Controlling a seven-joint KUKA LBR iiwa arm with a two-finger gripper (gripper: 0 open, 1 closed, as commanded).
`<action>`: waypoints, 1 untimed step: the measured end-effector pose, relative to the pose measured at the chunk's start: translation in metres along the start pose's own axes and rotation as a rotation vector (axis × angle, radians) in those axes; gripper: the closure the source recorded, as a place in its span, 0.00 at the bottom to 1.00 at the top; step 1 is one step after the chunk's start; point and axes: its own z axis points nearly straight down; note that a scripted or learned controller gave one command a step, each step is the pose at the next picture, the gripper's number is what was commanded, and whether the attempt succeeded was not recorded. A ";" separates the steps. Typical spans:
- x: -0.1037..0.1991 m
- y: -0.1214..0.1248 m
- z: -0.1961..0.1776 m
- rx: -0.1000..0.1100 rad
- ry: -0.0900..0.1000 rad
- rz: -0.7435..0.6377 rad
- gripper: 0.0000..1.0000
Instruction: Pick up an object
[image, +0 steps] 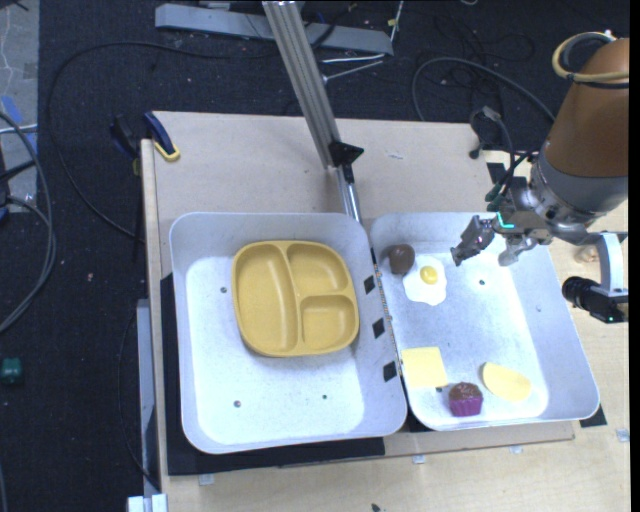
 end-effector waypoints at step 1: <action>0.000 0.000 -0.001 -0.002 0.000 0.000 0.00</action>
